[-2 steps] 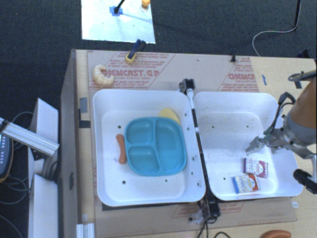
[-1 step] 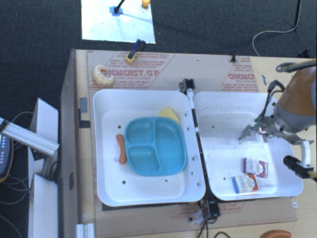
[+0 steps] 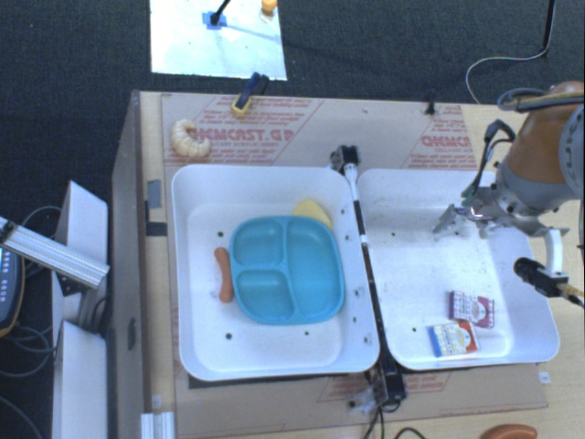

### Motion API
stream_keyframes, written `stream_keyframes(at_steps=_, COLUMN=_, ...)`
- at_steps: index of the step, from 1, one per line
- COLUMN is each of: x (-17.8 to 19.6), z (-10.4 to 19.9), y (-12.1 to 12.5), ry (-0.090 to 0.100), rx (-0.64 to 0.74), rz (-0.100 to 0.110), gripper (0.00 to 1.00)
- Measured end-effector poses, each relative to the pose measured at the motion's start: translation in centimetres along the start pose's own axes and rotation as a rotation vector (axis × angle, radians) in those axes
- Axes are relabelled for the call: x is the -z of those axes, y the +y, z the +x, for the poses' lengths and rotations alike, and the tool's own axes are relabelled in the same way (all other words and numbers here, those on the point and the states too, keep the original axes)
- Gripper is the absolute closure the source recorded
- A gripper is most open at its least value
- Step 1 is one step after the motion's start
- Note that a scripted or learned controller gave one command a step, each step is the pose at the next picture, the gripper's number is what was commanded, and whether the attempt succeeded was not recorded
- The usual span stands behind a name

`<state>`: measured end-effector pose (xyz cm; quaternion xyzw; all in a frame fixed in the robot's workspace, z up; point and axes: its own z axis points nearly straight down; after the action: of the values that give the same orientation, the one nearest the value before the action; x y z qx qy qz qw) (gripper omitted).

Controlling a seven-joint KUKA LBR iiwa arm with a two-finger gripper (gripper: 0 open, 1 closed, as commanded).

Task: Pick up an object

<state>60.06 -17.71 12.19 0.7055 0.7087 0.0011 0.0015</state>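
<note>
Two small cartons lie in the right bin (image 3: 512, 346) near its front right corner: a red and white one (image 3: 472, 307) and a blue, red and white one (image 3: 453, 338). My gripper (image 3: 464, 219) hangs over the back part of that bin, well behind the cartons. It is open, with nothing between its fingers. In the left bin (image 3: 196, 337) a blue divided plate (image 3: 286, 270) lies flat. An orange sausage (image 3: 224, 274) rests to its left, and a yellow object (image 3: 313, 211) peeks out behind its far edge.
The grey arm with its orange band (image 3: 539, 149) leans in over the right bin's far right edge. A pale croissant-shaped toy (image 3: 189, 138) and a yellow clamp (image 3: 245, 99) sit on the cardboard behind the left bin. A black divider (image 3: 363, 245) runs between the bins.
</note>
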Motion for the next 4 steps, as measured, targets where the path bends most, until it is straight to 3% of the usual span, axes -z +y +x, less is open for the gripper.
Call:
stream_keyframes(at_steps=1, x=-3.8, z=3.7, y=-4.4, ry=0.001, rx=-0.003, rz=0.004, gripper=0.0)
stream_keyframes(at_steps=2, x=7.6, z=-1.3, y=-2.1, ry=-0.002, rx=-0.003, rz=-0.001, gripper=0.0)
stream_keyframes(at_steps=3, x=-1.0, z=-2.9, y=-4.0, ry=0.001, rx=-0.004, rz=0.004, gripper=0.0)
stream_keyframes(at_steps=4, x=0.1, z=-2.9, y=-3.9, ry=-0.001, rx=-0.002, rz=0.0, gripper=1.0)
